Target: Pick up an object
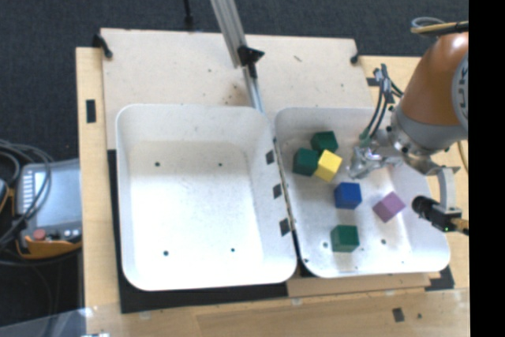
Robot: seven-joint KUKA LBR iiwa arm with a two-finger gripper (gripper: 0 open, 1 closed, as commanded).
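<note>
Six small cubes lie in the right bin (442, 252) as the arm's claw (360, 162) hangs low over them, its tips too blurred to tell how they stand. A yellow cube (329, 164) sits just left of the claw, touching a green cube (305, 162) farther left, with a second green cube (324, 141) up and to the left of the claw. A blue cube (347, 195) rests just below the claw, a purple cube (388, 207) lies down and to its right, and a third green cube (344, 237) sits farther down. Well to the claw's left on the counter (91, 170) stands the left bin (126, 170).
</note>
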